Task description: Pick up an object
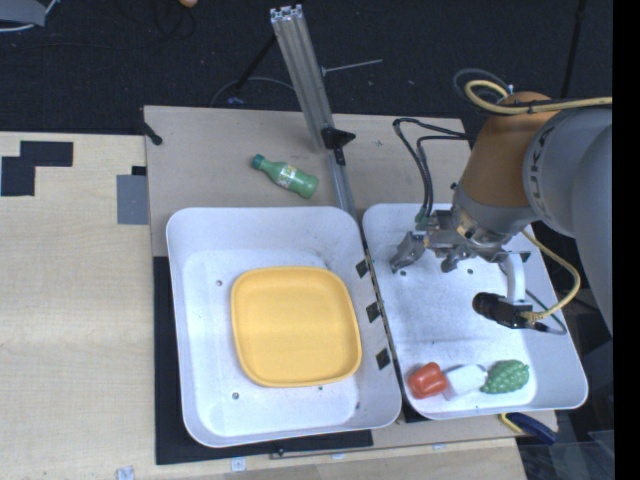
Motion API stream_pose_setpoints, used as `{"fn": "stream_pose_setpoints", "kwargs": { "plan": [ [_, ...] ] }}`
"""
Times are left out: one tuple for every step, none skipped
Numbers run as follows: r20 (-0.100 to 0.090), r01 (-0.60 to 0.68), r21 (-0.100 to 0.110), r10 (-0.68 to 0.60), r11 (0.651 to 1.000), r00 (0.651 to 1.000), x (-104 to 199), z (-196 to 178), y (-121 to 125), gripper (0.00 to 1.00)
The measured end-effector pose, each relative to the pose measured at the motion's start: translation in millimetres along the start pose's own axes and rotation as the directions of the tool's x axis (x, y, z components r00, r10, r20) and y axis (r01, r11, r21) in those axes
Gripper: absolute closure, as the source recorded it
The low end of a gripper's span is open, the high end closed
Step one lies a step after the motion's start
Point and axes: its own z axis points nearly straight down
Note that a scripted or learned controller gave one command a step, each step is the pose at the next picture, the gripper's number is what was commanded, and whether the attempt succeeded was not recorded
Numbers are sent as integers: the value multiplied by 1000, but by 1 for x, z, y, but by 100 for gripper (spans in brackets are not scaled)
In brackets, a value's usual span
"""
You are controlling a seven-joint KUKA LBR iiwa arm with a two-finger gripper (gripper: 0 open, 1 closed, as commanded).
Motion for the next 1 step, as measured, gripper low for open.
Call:
{"fn": "stream_pose_setpoints", "kwargs": {
  "plan": [
    [1,-2,-3,2,1000,1000,-1,-12,1,100]
  ]
}}
